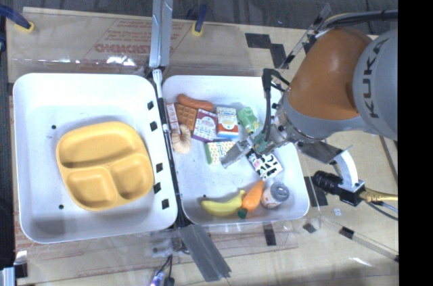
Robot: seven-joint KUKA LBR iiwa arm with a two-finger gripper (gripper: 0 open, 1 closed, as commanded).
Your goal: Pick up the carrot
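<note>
The carrot (252,196) is a small orange piece with a green stub, lying tilted near the front edge of the right bin (298,143). It rests between a yellow banana (220,205) and a round can (276,194), touching the banana's tip. My gripper (237,151) hangs over the middle of that bin, above a green-patterned packet (215,152), and sits behind and a little left of the carrot. Nothing shows in its grasp.
The right bin also holds a sausage (195,103), several snack packets (206,124), a green item (247,118), a black-and-white spotted piece (265,165) and a pale lump (180,140). A yellow divided plate (74,151) sits in the left bin (34,102).
</note>
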